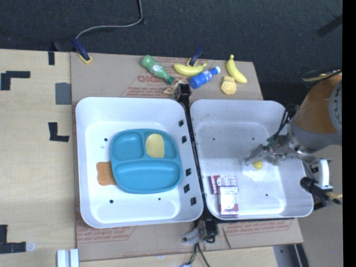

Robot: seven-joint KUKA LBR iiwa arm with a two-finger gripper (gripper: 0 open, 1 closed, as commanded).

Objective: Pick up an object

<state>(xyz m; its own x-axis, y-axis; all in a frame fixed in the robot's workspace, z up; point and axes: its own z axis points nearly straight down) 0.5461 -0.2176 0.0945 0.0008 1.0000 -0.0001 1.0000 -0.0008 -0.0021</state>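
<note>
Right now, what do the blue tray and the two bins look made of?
The blue tray: likely moulded plastic, with smooth dividers and a soft sheen. The left bin and the right bin: probably thin white plastic, with rounded corners and a matte look.

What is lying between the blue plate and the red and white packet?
In the camera view, the black divider where both bins meet separates the blue plate from the packet.

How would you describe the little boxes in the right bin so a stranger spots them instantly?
Start at the right bin and go to its near-left corner. The small boxes lie flat there, red and white, rectangular and printed, unlike the fried egg beside them.
</note>
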